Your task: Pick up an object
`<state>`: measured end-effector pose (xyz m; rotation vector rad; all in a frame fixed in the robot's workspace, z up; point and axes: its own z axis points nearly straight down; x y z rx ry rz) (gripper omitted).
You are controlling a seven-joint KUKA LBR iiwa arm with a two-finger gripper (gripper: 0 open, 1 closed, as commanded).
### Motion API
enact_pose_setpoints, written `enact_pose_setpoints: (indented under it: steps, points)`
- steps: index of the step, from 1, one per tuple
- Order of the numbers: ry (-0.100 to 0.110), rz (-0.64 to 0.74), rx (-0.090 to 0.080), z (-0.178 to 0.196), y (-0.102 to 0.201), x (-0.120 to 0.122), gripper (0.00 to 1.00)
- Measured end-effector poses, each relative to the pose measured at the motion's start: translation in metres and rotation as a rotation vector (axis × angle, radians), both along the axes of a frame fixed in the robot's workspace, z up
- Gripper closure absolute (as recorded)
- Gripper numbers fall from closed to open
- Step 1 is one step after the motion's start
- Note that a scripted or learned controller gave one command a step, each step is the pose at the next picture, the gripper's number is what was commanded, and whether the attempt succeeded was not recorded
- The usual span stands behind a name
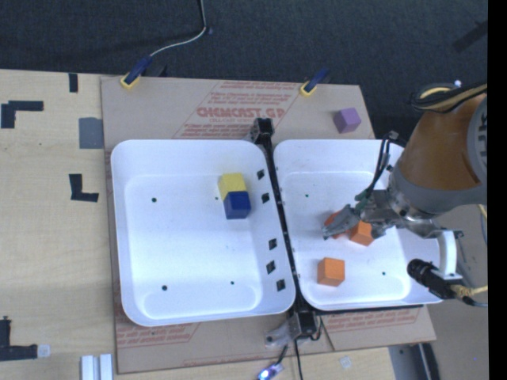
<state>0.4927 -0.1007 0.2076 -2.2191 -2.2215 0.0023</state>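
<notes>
In the left bin point(135, 212) a yellow block point(232, 184) and a blue block point(237, 204) sat touching, well apart from the work. In the right bin point(317, 165) a free orange cube point(332, 271) lay near the front, while the gripper point(349, 226) was low over a second orange block point(362, 233), its fingers seemingly pinching it, though the contact was partly hidden. Judged from this, the grasp step was in hand and the next move called for a straight lift that kept the pinch; the free cube just beside it and the purple cube point(346, 119) out on the cardboard sheet point(238, 109) stood clear of that path.

Even, bright overhead light; soft shadows, slight blur throughout.
</notes>
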Motion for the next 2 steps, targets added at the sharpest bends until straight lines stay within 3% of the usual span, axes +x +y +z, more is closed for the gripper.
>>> enact_pose_setpoints:
  steps: [1, 2]
  points:
    - [0.010, -0.001, 0.002, -0.084, -0.002, -0.012, 0.00]
    - [-0.003, -0.007, -0.002, -0.124, -0.093, 0.000, 0.00]
